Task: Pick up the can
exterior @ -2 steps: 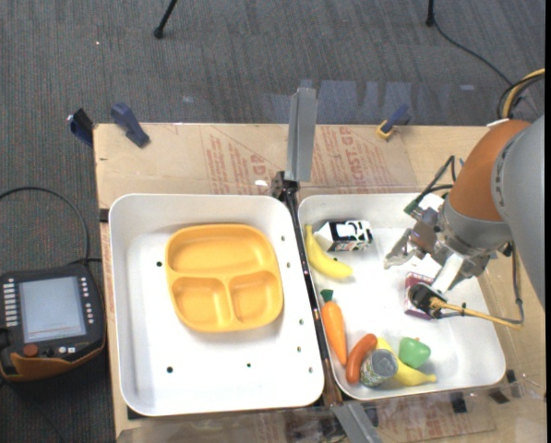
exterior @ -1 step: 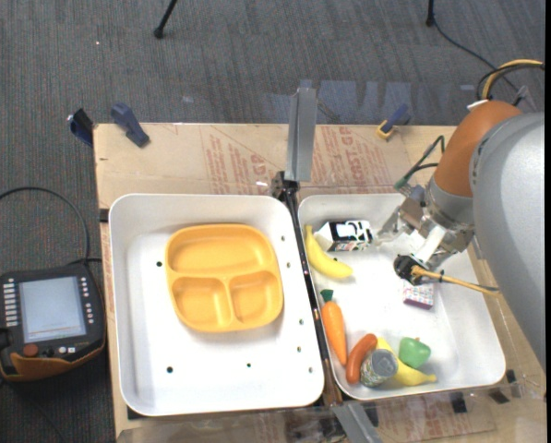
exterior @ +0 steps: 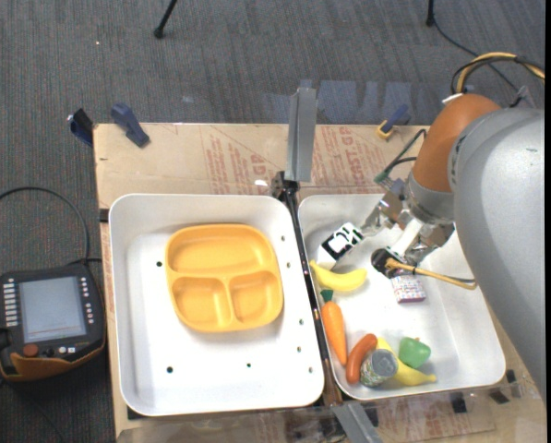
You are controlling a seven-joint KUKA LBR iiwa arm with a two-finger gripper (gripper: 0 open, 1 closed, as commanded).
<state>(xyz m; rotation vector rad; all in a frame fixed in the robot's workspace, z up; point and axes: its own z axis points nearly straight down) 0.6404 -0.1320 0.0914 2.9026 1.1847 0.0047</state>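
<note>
Well apart, can (exterior: 378,367) near front, hand (exterior: 397,233) behind.

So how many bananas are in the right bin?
2. One banana lies near the bin's left wall, above the carrot. The other sits at the front, under the green pepper, partly covered. More may be hidden.

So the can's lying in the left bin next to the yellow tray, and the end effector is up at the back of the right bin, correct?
Not quite. The camera view shows the can in the right bin, near its front edge beside the carrot, not with the yellow tray. The end effector is at the back of the right bin, as you said.
</note>
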